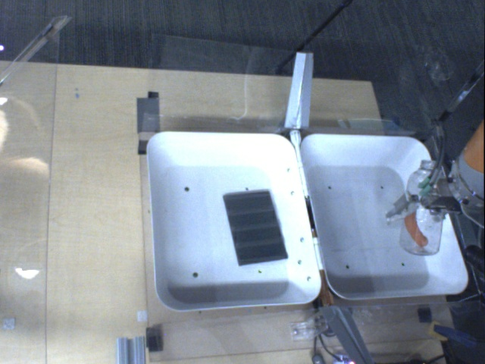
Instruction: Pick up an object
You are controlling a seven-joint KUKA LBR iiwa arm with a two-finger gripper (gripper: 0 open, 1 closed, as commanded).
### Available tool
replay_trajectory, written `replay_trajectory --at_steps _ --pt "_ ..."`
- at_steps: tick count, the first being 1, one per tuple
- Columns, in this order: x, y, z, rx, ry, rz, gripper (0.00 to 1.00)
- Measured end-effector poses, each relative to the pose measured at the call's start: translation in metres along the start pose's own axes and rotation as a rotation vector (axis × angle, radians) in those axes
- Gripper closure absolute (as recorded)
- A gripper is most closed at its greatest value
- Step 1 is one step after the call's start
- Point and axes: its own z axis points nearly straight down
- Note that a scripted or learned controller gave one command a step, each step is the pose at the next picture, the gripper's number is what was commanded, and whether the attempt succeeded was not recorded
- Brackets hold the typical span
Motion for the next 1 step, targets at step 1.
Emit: replay_trajectory --at_steps 1 --pt "-0.0195 0.0321 0.1021 -0.012 -0.004 -0.105 0.00"
